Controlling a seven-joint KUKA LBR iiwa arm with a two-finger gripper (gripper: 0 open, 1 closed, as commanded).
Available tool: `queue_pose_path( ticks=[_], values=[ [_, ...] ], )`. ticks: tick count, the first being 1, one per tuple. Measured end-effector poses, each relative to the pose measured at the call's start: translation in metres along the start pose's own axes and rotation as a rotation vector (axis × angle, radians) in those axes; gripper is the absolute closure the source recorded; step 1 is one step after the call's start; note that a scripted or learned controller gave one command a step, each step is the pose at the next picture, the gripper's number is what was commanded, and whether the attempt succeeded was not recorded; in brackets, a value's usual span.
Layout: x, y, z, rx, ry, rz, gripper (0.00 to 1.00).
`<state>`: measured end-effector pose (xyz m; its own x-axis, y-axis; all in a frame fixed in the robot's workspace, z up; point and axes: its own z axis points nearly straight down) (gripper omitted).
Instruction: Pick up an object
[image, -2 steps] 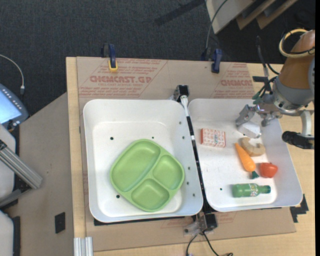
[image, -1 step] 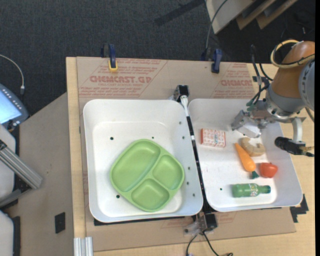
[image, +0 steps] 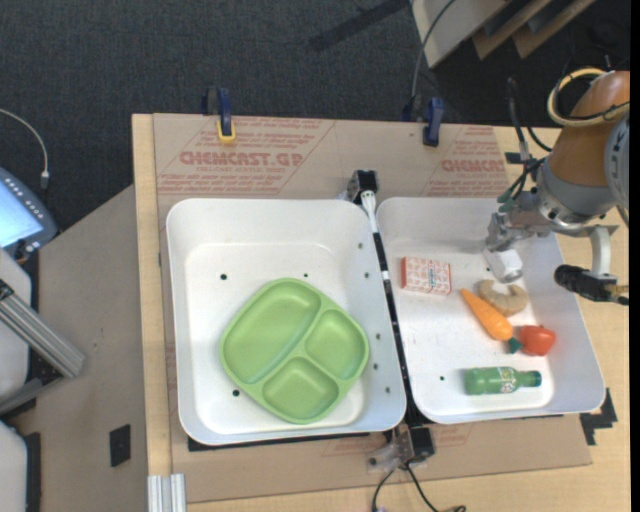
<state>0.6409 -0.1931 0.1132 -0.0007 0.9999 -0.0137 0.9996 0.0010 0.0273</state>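
Nothing lifted yet. The hand (image: 505, 262) hangs low in the right bin (image: 440, 400) just above a beige piece (image: 505, 295) beside the carrot (image: 487, 314); its grip cannot be told.

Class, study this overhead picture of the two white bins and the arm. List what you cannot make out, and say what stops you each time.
1. Two-finger gripper, camera view: too small and blurred to tell open from shut.
2. Pale beige object under the gripper: partly covered by the orange toy carrot, so its shape is unclear.
3. Printing on the small red-and-white box: too small to read.
4. Label on the green plastic bottle: blurred.
5. Grey arm: cut off by the right edge.
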Motion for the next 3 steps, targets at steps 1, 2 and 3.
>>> queue_pose_path(
  ticks=[1, 2, 3],
  values=[
    [-0.007, 0.001, -0.063, 0.020, 0.011, 0.001, 1.00],
    [-0.008, 0.004, -0.102, 0.020, 0.011, 0.000, 1.00],
    [0.054, 0.009, -0.098, 0.028, 0.017, -0.006, 1.00]
  ],
)
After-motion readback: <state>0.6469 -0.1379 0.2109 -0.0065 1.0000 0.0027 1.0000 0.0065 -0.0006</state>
